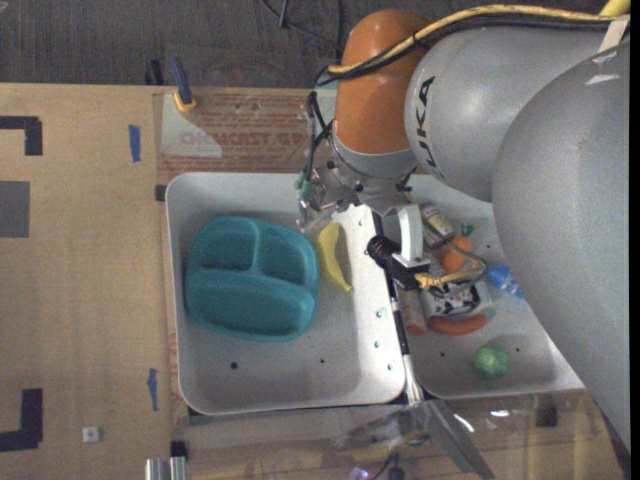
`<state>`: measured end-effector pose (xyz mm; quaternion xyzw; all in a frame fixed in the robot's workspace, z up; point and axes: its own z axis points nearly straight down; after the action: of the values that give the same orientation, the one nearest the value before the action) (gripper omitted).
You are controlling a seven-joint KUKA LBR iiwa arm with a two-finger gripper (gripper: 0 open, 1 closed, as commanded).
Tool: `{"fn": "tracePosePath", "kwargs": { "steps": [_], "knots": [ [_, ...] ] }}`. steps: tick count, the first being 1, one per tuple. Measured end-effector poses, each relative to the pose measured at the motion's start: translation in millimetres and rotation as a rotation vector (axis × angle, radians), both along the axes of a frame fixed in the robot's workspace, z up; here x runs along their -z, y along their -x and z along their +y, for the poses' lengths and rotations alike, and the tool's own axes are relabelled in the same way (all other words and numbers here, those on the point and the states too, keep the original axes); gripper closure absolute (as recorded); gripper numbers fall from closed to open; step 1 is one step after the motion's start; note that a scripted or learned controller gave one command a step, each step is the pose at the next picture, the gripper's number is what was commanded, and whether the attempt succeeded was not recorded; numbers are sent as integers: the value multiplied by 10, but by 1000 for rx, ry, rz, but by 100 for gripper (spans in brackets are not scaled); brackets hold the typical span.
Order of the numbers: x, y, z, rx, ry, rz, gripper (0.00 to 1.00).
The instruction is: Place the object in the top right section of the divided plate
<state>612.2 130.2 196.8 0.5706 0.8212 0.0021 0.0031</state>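
Note:
A teal divided plate point(250, 276) lies in the left white bin point(290, 378), toward its left side. A yellow banana point(335, 256) rests on the bin floor just right of the plate, almost touching its rim. My gripper point(314, 204) hangs below the orange wrist band, right above the banana's upper end and near the plate's upper right corner. The banana seems to lie on the bin floor, not lifted.
The right bin point(520, 373) holds several items: an orange piece point(455, 258), a red one point(458, 324), a green ball point(491, 359), a blue scrap point(503, 283). The bulky grey arm covers the upper right. A wall divides the bins point(396, 328).

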Motion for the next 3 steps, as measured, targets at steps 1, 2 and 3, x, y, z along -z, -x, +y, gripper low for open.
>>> {"fn": "tracePosePath", "kwargs": {
  "steps": [1,2,3],
  "knots": [
    [177,-313,602,-126,0,3,100],
    [627,-306,310,-185,0,6,100],
    [577,-495,642,-420,1,0,100]
  ]
}}
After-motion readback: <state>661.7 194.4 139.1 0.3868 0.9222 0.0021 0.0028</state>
